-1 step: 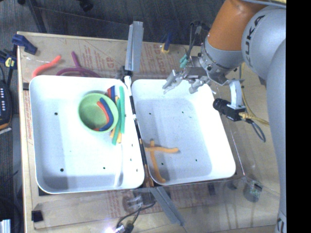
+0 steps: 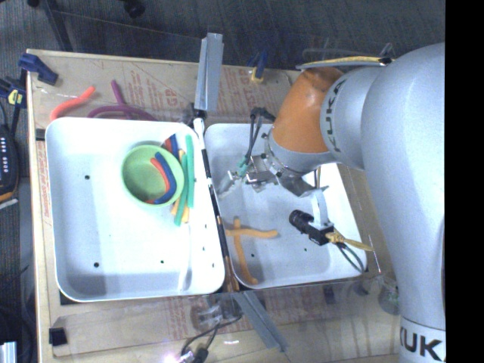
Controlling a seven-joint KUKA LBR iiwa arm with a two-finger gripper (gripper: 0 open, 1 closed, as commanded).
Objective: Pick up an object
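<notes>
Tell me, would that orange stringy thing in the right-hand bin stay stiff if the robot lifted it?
Probably not. The orange strip lies bent and flat on the floor of the right bin, so it would likely droop from the gripper. Being so thin, it looks light. Lying so flat, it may be hard to pinch.

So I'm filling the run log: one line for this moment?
arm: over right bin | gripper: low in bin | orange strip: loose | green bowl: left bin
</notes>
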